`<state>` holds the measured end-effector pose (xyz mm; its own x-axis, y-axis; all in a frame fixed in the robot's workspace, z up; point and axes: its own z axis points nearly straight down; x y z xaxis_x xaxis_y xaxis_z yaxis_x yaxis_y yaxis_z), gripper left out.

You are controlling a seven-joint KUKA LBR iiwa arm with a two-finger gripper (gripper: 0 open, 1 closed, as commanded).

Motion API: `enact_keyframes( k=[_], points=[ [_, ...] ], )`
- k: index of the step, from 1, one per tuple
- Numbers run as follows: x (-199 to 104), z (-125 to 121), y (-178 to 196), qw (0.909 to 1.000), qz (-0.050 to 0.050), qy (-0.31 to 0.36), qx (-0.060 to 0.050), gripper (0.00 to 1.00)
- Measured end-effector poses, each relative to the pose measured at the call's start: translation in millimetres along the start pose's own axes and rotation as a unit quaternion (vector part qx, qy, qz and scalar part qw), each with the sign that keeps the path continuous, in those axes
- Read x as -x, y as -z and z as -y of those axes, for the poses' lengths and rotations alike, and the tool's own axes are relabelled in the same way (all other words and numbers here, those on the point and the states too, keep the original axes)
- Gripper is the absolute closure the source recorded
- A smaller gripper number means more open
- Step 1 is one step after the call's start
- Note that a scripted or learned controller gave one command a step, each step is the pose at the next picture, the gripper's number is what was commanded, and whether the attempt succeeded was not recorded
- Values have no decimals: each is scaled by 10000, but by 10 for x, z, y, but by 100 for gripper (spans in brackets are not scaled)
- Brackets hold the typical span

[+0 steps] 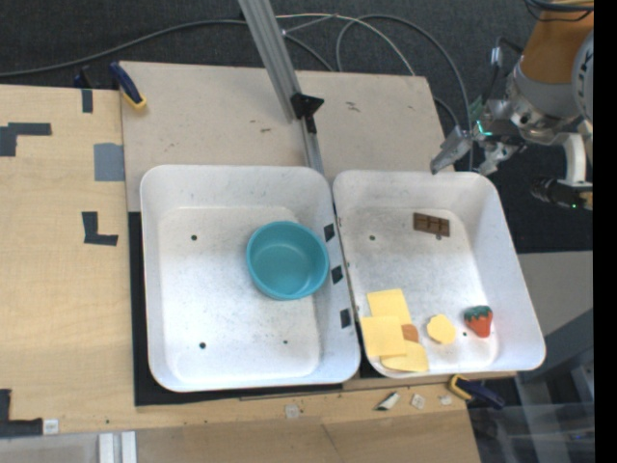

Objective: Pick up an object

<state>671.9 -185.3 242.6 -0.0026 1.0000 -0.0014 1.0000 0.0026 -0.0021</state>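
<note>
right bin (516, 287) near edge: yellow pieces (390, 331), strawberry (478, 321) | mid: brown block (431, 224) | left bin (159, 258): teal bowl (286, 259) | far: gripper (472, 150) above the bin's far rim, fingers spread, pinching nothing — you've no pick yet, whole grasp left

Two white bins sit side by side, the left bin (174, 258) holding one teal bowl (286, 259) and the right bin (501, 258) holding one brown block (431, 224), two yellow slabs (390, 331), one yellow disc (442, 330) and one red strawberry (478, 321).
</note>
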Motion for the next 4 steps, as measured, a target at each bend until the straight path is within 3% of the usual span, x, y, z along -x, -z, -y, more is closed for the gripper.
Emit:
enact_keyframes(
  k=[2,3,4],
  points=[
    [-10,180,-978,10000,-6,-5,-24,0],
    [-16,169,-1485,10000,14,2,23,0],
    [-22,158,-1351,10000,11,9,31,100]
  ],
)
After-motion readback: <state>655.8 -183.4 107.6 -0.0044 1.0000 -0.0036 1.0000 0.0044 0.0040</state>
